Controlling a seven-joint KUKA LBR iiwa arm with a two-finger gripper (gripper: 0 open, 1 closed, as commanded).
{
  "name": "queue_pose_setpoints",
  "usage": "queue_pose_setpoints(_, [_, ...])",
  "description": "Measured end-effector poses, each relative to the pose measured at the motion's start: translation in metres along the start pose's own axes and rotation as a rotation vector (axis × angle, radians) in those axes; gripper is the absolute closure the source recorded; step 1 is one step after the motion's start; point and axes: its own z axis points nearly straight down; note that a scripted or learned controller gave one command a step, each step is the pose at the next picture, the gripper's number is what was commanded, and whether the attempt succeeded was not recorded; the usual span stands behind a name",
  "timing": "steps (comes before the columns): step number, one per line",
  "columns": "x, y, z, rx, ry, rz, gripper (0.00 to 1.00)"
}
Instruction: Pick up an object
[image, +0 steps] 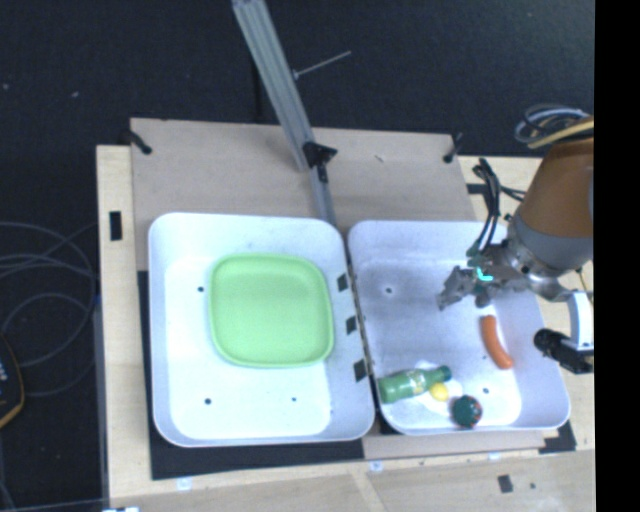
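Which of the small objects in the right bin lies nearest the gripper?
The orange sausage, just below the gripper; the others lie along the bin's front edge.

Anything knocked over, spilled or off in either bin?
Only the green bottle lies on its side in the right bin, near its front edge. No spill or damage shows. The plate sits flat in the left bin.

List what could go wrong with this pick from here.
1. The bottle, yellow piece and green ball lie packed together at the right bin's near wall; a grab there may catch two things or hit the wall.
2. The ball could roll off when touched.
3. The tool hangs over bare floor, beside the sausage; closing here likely grabs nothing.
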Motion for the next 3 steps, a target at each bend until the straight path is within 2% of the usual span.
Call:
queue_pose_setpoints(1, [0.0, 0.0, 0.0, 0.0, 0.0, 0.0, 0.0])
queue_pose_setpoints(2, [0.003, -0.004, 0.062, 0.005, 0.0, 0.0, 0.0])
queue_pose_setpoints(3, [0.003, -0.004, 0.103, 0.002, -0.001, 0.0, 0.0])
